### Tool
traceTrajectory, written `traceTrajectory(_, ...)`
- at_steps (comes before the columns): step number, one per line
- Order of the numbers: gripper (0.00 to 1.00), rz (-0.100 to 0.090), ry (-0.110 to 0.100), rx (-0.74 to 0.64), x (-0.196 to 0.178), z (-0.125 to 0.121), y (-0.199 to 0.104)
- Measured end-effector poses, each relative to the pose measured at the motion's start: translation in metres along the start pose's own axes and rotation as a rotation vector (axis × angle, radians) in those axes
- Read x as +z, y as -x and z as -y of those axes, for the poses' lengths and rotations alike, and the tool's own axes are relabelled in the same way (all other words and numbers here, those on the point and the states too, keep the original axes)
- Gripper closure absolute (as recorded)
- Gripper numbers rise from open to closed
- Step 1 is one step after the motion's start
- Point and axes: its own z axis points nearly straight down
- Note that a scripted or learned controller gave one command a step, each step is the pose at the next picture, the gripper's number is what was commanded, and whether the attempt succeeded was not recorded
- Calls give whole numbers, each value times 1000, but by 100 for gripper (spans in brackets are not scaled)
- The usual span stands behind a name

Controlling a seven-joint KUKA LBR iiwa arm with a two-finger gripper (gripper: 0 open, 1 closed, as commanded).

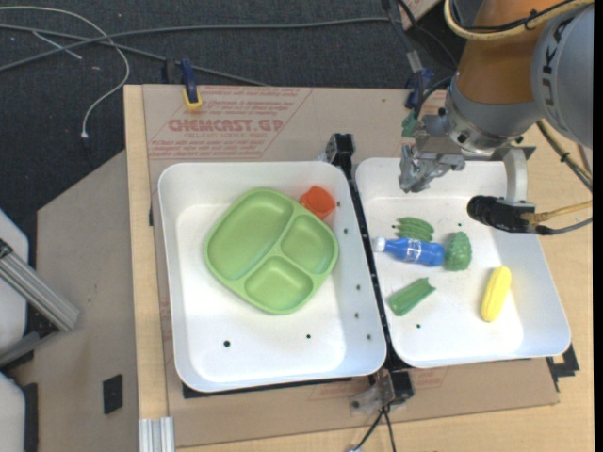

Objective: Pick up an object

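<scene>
The left bin (188, 347) holds a green divided plate (271, 250). In the right bin (537, 332), the end effector (415, 179) hangs released, grasping nothing, above and apart from the green pea pod (415, 226) and blue bottle (412, 250).

**Bright, even light; soft focus throughout**

Light falls from above, strong and diffuse; the two white bins (283, 365) come close to washing out, their floors nearly featureless; shadows are short and soft, a faint one hugging the near-right edge of the green plate (271, 250); the dark floor (66, 64) at the far left stays dim and grainy; focus is mildly soft everywhere; the arm (513, 59) at the far right shows slight blur.
</scene>
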Motion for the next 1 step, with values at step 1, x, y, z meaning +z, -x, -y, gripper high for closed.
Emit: traceTrajectory(1,100,0,-1,-1,13,-5,-62)
